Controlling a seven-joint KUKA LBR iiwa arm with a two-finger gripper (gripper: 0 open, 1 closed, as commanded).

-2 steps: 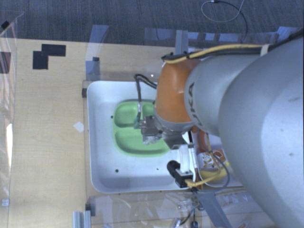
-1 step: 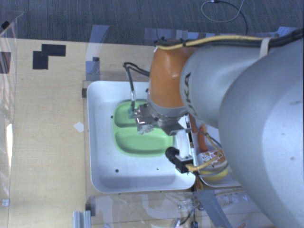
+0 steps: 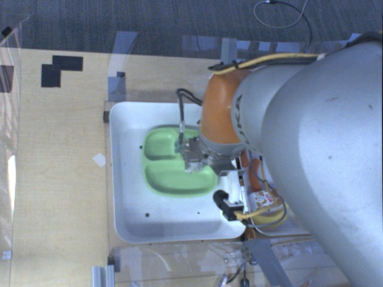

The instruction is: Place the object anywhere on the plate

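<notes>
1. While the grey arm (image 3: 311,148) is reaching in from the right, we are seeing its gripper (image 3: 192,155) hanging over the green plate (image 3: 173,181), which is lying in the left white bin (image 3: 128,214).
2. We are not able to tell how the jaws stand, because the wrist with the orange band (image 3: 218,109) is covering them from above.
3. We are also not finding the object between them, so we are not claiming any hold.
4. We are noticing small things near the right bin, under the arm: something yellow (image 3: 269,217), perhaps a banana, and a small pack (image 3: 261,199) with orange print. Which one is the task's object, we cannot say.
5. If it is the yellow thing, we are judging it light, a bit soft and smooth, so taking it across the middle would be safest.
6. The arm is hiding most of the right bin, and the plate is showing two compartments, with the divider partly covered.
</notes>
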